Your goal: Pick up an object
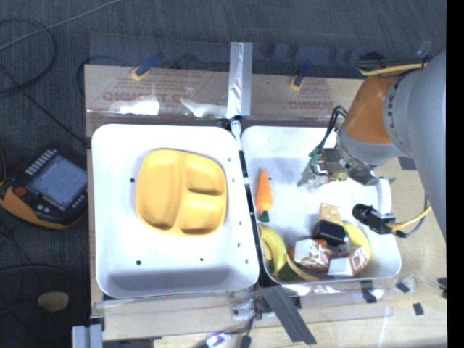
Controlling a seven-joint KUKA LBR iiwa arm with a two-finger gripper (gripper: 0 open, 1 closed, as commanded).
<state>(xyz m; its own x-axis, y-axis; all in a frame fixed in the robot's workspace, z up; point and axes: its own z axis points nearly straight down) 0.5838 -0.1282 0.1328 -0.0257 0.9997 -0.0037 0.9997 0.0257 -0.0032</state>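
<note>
Black cables trail over the dark carpet at my far left, and a pendant with an orange rim and a grey screen lies on the floor there, well apart from the bench. Moving right, I see the left bin, which holds a yellow divided plate lying flat near its middle. A silver tape strip runs up from the join between the two bins, with two small yellow-and-blue clips near the bench's top edge on either side.

In the right bin a carrot lies upright along the left wall, just beside the divider. Below it a banana curves along the bottom left corner. To its right sits a cluster at the bin's lower edge: a red and white box, a black block above it with a tan piece touching its top, another small carton, and a second banana curling round the right side.

My gripper hangs over the upper middle of this bin, above bare floor, near the cluster but apart from it, and well right of the carrot. Nothing is between its tips that I can see; whether they stand apart or together I cannot tell. The grey arm with its orange band enters from the right.
</note>
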